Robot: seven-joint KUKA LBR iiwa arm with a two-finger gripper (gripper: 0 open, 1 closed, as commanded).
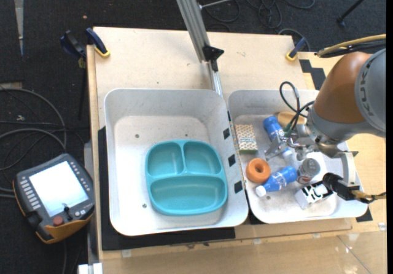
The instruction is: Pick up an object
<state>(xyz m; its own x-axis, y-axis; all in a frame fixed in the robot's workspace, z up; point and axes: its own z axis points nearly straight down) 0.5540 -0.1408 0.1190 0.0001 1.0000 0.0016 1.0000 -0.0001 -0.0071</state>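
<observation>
The gripper (pixel 293 144) is lowered into the right bin (pixel 245 99); the state of its jaws cannot be told. Just at its seven o'clock lies an orange ring (pixel 258 170), beside a blue bottle (pixel 279 179). A single item should be centred before closing.

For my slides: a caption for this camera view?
Robot arm reaches into the right bin of clutter; a teal divided tray sits in the left bin.

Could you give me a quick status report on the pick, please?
Gripper low in right bin, grip unclear. Orange ring and blue bottle lie loose. Clutter crowds it.
</observation>
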